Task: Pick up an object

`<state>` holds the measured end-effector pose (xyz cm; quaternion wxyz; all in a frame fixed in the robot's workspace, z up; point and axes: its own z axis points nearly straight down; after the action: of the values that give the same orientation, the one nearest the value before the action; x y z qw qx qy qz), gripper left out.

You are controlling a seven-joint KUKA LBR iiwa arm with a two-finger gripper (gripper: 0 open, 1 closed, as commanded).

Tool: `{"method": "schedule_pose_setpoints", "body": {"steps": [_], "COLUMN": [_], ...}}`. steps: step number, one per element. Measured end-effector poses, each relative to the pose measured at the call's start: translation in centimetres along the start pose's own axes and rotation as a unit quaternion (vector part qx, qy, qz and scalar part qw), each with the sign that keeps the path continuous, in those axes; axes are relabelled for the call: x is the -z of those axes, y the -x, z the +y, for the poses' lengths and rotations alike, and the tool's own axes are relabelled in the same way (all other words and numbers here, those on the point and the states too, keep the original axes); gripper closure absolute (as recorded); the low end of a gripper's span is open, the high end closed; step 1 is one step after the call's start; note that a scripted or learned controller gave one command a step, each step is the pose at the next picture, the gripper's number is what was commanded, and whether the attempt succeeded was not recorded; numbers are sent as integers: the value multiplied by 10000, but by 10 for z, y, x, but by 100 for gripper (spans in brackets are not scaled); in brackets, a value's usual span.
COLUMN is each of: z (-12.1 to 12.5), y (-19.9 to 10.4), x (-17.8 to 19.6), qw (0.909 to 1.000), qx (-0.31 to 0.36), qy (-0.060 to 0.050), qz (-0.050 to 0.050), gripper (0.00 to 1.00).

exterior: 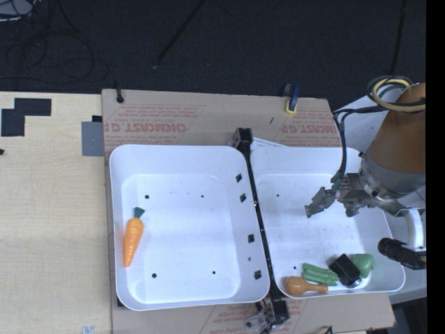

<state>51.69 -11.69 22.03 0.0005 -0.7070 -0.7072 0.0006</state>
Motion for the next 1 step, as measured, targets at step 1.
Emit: {"method": "schedule_pose_setpoints", "body": {"steps": [1], "z": [38], "y": [-38], "x": [154], "qw": [10000], "qx": [31], "qy": [82], "qz": [-6], "gripper": [0]}}
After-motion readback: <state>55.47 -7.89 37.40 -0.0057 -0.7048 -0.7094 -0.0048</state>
